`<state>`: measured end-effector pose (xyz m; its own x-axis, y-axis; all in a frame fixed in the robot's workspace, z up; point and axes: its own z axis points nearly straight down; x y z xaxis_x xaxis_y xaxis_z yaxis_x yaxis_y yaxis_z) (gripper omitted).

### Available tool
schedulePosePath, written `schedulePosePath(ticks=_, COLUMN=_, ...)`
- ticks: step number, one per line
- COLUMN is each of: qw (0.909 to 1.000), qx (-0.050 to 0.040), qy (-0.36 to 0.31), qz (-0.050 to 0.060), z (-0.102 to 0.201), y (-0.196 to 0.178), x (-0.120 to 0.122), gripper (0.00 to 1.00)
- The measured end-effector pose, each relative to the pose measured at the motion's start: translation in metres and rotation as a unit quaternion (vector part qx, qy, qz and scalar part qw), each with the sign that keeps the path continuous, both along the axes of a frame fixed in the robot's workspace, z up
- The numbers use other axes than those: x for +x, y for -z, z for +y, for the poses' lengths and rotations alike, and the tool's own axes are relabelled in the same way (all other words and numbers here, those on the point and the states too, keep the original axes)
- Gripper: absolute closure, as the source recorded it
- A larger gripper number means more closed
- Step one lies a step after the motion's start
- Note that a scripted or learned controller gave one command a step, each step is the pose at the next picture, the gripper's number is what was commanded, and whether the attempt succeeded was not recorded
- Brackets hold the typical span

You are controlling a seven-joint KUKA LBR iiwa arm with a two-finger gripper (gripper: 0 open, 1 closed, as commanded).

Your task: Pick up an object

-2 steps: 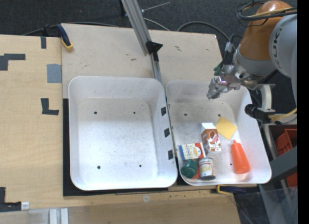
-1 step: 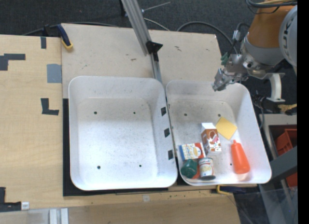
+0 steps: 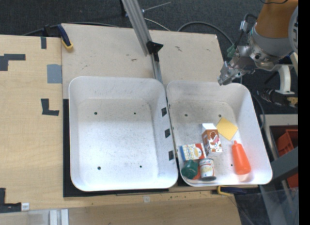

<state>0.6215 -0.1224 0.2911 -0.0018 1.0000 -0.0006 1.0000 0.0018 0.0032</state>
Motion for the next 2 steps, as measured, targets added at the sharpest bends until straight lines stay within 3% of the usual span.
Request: schedulePosePath(ticks=2, qw=1.0000, qx=0.0006, qy=-0.002, qz=0.004, z=0.093, y=0.027, x=-0.015, gripper=1.00)
